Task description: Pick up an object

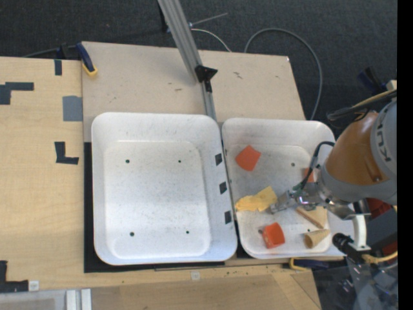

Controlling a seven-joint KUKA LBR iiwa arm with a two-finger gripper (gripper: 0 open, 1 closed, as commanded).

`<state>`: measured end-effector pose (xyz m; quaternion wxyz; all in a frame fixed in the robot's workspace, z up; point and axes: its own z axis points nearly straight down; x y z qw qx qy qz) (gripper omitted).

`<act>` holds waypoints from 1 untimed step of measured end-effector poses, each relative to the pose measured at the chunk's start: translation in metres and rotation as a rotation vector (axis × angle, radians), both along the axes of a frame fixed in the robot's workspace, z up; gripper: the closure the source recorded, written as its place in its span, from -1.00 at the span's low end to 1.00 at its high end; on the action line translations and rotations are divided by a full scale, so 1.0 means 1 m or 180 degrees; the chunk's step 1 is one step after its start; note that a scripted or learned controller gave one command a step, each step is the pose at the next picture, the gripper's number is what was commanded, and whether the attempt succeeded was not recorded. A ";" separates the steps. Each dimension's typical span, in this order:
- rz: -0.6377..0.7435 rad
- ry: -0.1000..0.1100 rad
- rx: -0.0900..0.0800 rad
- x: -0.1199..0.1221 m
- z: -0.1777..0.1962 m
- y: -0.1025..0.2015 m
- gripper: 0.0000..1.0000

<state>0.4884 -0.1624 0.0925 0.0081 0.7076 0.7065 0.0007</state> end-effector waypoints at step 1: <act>0.0004 -0.0002 0.0006 0.001 0.012 0.001 1.00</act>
